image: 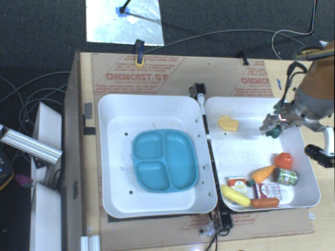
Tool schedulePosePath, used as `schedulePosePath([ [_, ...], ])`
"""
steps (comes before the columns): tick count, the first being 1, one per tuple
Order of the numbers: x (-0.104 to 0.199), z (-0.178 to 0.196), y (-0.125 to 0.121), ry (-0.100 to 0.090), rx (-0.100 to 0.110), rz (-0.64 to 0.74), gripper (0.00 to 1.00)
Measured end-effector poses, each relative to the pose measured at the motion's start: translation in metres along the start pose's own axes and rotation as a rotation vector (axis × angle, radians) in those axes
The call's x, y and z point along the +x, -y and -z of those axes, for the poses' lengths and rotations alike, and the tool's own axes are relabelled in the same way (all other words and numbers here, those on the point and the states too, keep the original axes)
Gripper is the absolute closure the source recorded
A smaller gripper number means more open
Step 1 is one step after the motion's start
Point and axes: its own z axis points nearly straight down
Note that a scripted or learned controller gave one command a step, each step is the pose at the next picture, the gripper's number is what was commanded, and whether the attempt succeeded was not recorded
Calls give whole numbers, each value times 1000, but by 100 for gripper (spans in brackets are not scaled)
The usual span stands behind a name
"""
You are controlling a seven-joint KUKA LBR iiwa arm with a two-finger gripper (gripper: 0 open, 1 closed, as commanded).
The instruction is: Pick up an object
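Tool (pixel 273 126) above right bin (pixel 246 111), grip state unclear; pale yellow lump (pixel 228 123) nearby.

A blue divided plate (pixel 165 159) lies in the left white bin (pixel 112 114), which sits beside the right white bin (pixel 309 190) on a cardboard-covered bench (pixel 157 75). Beyond the bench, a shiny sheet (pixel 124 14) lies on dark carpet, and cables (pixel 31 95) trail at left.

— We are losing most of the arm (pixel 319 82) past the right edge, aren't we?
— Yes, and we are failing to make out the blurred gripper (pixel 273 127) or read the small packets (pixel 268 191).
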Motion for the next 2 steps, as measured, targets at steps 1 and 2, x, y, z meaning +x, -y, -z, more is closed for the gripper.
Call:
schedulePosePath([
  [1,60,84,30,0,-1,1,100],
  [2,124,88,32,-1,2,1,100],
])
